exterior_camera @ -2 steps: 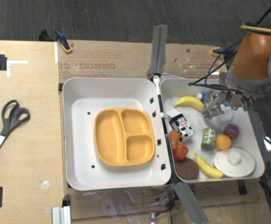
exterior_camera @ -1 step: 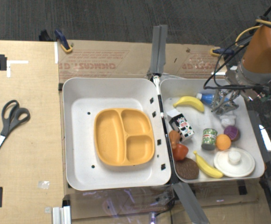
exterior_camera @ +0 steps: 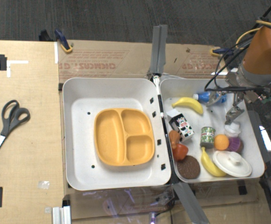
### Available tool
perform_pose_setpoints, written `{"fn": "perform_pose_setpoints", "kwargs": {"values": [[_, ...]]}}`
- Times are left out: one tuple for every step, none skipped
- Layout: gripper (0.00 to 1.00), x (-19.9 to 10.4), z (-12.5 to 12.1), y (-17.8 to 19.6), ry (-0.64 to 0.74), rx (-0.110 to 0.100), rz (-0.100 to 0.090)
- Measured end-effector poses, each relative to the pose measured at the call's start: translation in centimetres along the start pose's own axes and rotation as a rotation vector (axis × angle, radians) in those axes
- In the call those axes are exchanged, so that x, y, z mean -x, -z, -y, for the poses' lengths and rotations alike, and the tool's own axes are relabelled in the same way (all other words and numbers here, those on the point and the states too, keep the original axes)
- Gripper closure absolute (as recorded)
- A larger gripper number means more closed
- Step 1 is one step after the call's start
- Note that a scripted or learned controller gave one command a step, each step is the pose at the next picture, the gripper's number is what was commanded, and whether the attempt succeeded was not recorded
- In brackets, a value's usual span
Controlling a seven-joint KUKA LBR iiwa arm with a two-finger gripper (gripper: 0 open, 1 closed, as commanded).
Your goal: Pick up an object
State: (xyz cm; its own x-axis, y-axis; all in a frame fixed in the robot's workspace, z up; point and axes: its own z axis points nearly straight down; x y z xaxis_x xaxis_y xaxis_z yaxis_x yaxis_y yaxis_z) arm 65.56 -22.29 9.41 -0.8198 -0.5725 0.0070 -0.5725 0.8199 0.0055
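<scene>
My gripper (exterior_camera: pixel 233 115) hangs over the right side of the right bin (exterior_camera: pixel 253 125), under the orange-banded wrist (exterior_camera: pixel 265 50). It sits just above a small white object (exterior_camera: pixel 232 128), with a purple item (exterior_camera: pixel 236 144) and an orange ball (exterior_camera: pixel 221 142) a little nearer the front. Also in this bin are a yellow banana (exterior_camera: pixel 189 104), a blue and white bottle (exterior_camera: pixel 204 97), a black-and-white patterned box (exterior_camera: pixel 182 125), a green can (exterior_camera: pixel 207 136), a second banana (exterior_camera: pixel 209 162), a white lid (exterior_camera: pixel 233 164), a brown disc (exterior_camera: pixel 188 167) and a red piece (exterior_camera: pixel 179 150).
The left bin (exterior_camera: pixel 74 139) holds a yellow divided plate (exterior_camera: pixel 124 136). Scissors (exterior_camera: pixel 8 121) lie on the wooden bench at the far left. A blue clamp (exterior_camera: pixel 63 40) sits at the back. Cables (exterior_camera: pixel 224 64) hang beside the arm.
</scene>
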Motion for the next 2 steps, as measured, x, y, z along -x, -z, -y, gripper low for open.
{"fn": "perform_pose_setpoints", "kwargs": {"values": [[0.00,-4.0,-3.0,-0.1,0.055,-0.008,0.012],[0.00,-6.5,-11.0,-0.1,0.065,-0.010,0.014]]}}
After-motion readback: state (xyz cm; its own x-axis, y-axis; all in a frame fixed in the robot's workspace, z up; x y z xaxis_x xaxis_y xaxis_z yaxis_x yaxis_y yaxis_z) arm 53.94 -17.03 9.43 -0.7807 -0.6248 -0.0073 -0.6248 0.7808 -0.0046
